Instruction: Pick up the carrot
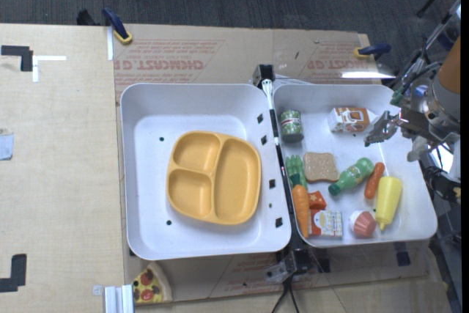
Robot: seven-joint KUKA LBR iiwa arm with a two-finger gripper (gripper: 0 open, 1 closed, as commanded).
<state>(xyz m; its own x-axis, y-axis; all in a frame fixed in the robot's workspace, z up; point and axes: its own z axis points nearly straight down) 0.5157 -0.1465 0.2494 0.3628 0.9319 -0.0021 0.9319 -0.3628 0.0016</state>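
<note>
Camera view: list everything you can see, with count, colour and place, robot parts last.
carrot: 1, orange with green top, right bin's left wall
plate: 1, yellow, three compartments, left bin
can: 1, green, right bin, far left
bread slice: 1, brown, right bin centre
green bottle: 1, right bin centre
mustard bottle: 1, yellow, right bin, near right
pizza slice: 1, on bench, below left bin
bins: 2, white, side by side
gripper: 1, dark, over right bin's right side, above the items

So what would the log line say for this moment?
gripper over right bin, nothing held | carrot at bin's left wall | not yet picked
</note>
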